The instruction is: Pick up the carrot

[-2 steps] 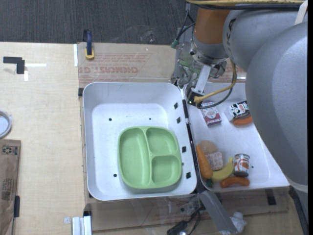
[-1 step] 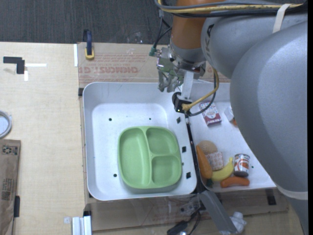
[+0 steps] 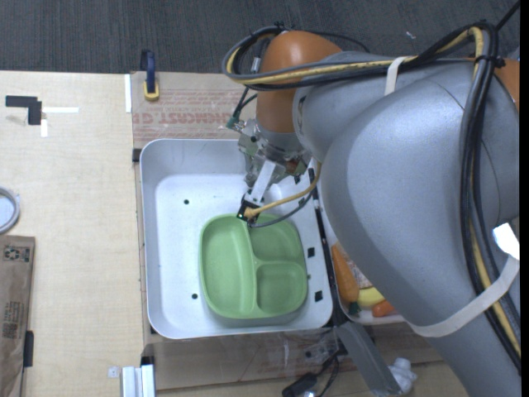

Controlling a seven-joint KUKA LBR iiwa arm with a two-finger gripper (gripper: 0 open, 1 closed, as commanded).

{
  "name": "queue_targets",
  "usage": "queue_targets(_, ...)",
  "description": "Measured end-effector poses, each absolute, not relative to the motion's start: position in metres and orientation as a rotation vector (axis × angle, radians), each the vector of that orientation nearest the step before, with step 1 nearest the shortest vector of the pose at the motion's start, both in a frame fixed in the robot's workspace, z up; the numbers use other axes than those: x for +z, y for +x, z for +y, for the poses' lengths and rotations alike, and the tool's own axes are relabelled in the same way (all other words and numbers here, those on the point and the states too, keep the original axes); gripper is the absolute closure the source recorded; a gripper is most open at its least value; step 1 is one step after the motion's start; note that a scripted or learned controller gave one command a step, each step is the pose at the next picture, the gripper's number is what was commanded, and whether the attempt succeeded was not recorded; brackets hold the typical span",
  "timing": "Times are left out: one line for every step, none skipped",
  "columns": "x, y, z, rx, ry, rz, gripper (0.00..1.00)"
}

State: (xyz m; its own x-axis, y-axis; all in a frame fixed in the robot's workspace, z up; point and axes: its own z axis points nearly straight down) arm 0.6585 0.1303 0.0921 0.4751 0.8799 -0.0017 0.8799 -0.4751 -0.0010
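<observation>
Gripper (image 3: 248, 211) over the green tray's (image 3: 227, 271) top edge, left bin (image 3: 165, 222).
Carrot (image 3: 344, 278), probably, lies in the right bin; finger state unreadable.

A: Any readable text?
B: Barely. The cardboard strip (image 3: 192, 112) behind the left bin has red printed lettering, upside down or mirrored from this angle, can't make out any word.
A: Anything else?
B: The brown paper bag (image 3: 15, 298) at the left edge carries a small dark printed mark near its top, looks like a recycling-type symbol, too small to be sure.
A: Numbers, brands on the arm?
B: None legible.
A: Bins, tray?
B: No lettering I can read.
</observation>
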Motion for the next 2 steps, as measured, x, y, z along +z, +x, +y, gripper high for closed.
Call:
queue_targets(0.0921, 0.6585, 0.1303, -0.003, 2.698, 1.609, 0.00)
queue_targets(0.1017, 0.6587, 0.1295, -0.005, 2.697, 1.610, 1.00)
